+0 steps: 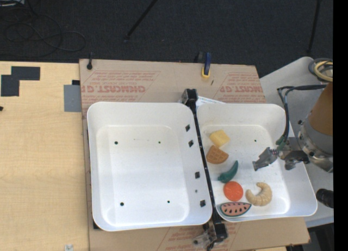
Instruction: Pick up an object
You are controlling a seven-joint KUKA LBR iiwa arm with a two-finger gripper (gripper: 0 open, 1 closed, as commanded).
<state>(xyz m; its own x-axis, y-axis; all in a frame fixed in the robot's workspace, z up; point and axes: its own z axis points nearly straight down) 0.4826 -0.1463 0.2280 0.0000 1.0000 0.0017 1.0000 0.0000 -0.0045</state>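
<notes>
**Gripper above right bin, toy food below**

Gripper [265, 160] poised over right bin [274, 115], fingers slightly parted, nothing between them. Toy food clustered along bin's left side: yellow block [219, 138], orange wedge [216, 155], green pepper [229, 171], red tomato [233, 191], croissant [260, 194], watermelon slice [234, 209]. Left bin [98, 135] alongside on tabletop [38, 152].

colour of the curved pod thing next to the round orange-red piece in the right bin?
Dark green; the pod shows clearly in the camera view, above the tomato.
</notes>
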